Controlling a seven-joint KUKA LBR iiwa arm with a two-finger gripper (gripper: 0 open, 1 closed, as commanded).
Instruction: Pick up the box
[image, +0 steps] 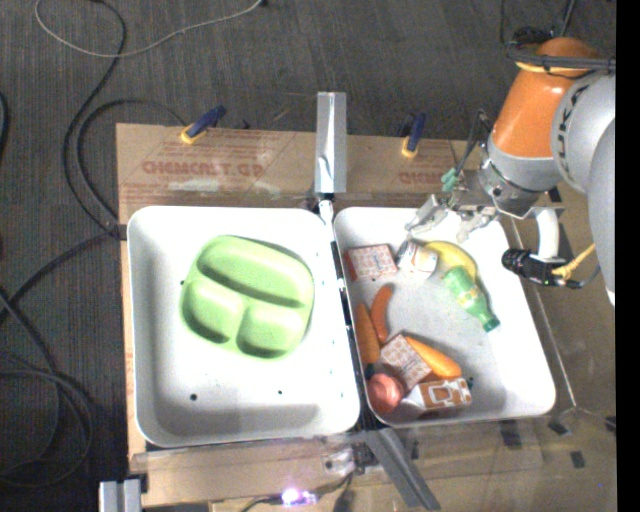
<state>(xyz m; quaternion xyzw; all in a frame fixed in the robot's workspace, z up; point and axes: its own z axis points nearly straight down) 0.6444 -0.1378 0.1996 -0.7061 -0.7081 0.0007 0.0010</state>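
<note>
- White plastic bins sit side by side on the table: the left bin (150, 260) carries a green sectioned tray (248, 296), and the right bin (530, 370) carries the clutter that matters.
- Candidates for "the box" are several. A small white carton (418, 257) lies near the far edge of the right bin, touching the banana (452, 257). A flat patterned box (372, 262) lies just to its left, near the divider. Another patterned box (405, 358) rests among the carrots (378, 320), and an orange-and-white carton (447, 394) lies at the near edge beside a red apple (386, 390).
- Other contents: a green bottle (470, 297) lying slantwise below the banana.
- Hanging over the far right part of the right bin, the tool (447, 215) spreads its thin fingers apart with nothing between them; the tips sit just above the white carton and the banana.
- My reading of the step: approach, with the descent onto the white carton not yet finished. No grasp has been made.
- What the next move calls for: lowering the spread fingers so that they straddle the carton alone, then closing. The banana presses against the carton's right side, so one finger has little room there, and a slightly off placement would likely catch the fruit or push the carton aside.
- A lift should follow only once the carton is seen between the fingers.
</note>
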